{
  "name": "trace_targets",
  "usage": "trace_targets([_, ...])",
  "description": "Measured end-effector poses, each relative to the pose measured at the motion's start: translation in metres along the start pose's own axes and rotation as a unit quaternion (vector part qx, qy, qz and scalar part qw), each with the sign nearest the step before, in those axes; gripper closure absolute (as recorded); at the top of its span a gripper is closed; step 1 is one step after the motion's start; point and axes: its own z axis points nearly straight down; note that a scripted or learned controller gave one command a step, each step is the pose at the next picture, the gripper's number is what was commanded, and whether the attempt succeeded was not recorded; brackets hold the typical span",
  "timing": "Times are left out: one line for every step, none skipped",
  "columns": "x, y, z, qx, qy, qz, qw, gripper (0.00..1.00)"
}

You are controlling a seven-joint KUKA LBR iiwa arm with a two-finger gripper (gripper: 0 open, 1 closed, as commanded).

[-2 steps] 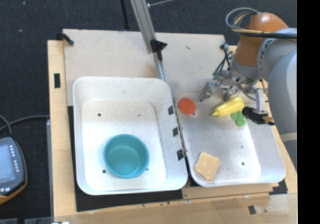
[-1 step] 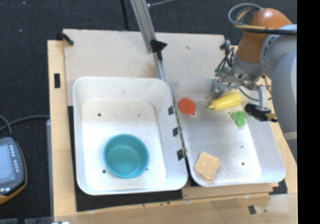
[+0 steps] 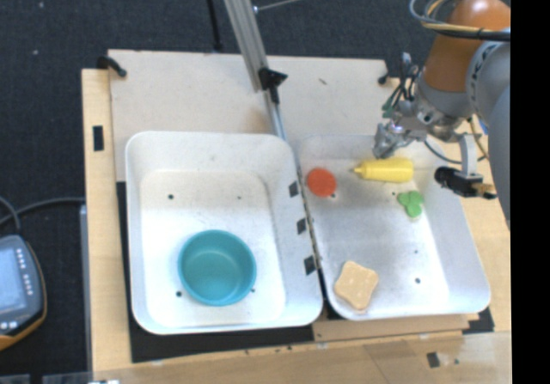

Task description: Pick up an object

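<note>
Tan and square-edged, a bread-like slice (image 3: pixel 356 285) lies at the near edge of the right bin (image 3: pixel 447 275), close to its front left corner. Beside it, in the left bin (image 3: pixel 155 159), a teal bowl (image 3: pixel 216 266) sits upright toward the near wall. Farther back in the right bin, a small green object (image 3: pixel 412 203) rests near the middle right, and an orange-red round object (image 3: pixel 321 182) lies close to the divider between the two bins. Just behind the green piece, a yellow squeeze-bottle-shaped object (image 3: pixel 385 170) lies on its side, its narrow tip pointing left. No brand, label or lettering can be read on any of these things. Directly above the far side of the yellow object hangs the gripper (image 3: pixel 388 140), at the end of the grey arm (image 3: pixel 447 73) with its orange band, reaching in from the right; whether its fingers are spread or closed cannot be told here, and nothing is visibly held between them. Behind the bins, a slanted metal rail (image 3: pixel 243 21) rises from the bench (image 3: pixel 189 90).
</note>
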Motion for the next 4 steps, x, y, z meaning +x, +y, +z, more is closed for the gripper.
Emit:
trace_targets([0.003, -0.003, -0.047, 0.0, 0.0, -0.001, 1.0, 1.0])
trace_targets([0.001, -0.001, -0.103, -0.001, 0.0, -0.003, 1.0, 1.0])
trace_targets([0.052, -0.028, -0.095, 0.003, 0.001, -0.002, 1.0, 1.0])
trace_targets([0.102, -0.041, -0.104, 0.002, 0.002, -0.003, 1.0, 1.0])
